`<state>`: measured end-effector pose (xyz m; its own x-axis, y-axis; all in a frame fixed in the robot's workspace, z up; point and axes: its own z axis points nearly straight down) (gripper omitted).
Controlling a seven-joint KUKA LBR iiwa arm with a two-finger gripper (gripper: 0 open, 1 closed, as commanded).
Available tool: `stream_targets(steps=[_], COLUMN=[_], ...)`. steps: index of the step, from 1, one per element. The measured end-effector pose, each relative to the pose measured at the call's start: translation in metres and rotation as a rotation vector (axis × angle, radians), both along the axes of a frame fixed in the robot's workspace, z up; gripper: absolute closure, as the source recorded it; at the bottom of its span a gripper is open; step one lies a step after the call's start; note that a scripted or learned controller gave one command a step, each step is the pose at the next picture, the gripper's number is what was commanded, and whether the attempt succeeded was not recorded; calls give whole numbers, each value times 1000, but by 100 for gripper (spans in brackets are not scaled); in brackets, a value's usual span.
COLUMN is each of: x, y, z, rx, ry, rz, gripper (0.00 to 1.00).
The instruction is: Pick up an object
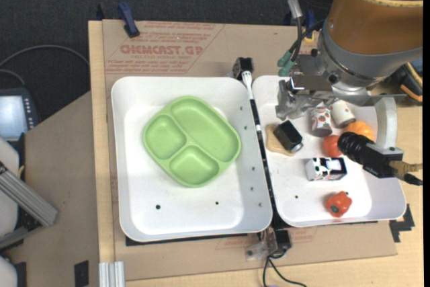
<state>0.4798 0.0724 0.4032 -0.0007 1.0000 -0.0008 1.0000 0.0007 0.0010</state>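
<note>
The grey metal gripper (293,107) hung low over the back left part of the right shallow white bin (376,215). Whether it was released or clenched could not be told (the bulky wrist blocked the view), and nothing was visibly held. The nearest candidate, a small black block (287,136), lay on a pale tan flat piece (273,142) just in front of it. A red-and-white can (321,120), an orange ball (361,127) and a black-and-white patched toy (326,169) crowded nearby. A descent there would probably risk shoving the block off its tan base or clipping the can, because everything sat so close.
</note>
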Motion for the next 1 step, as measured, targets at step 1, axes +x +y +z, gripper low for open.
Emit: stream_targets(steps=[1], x=[1], y=[0], z=[10], rx=[0], ry=[-2], rz=[1], gripper=[100])
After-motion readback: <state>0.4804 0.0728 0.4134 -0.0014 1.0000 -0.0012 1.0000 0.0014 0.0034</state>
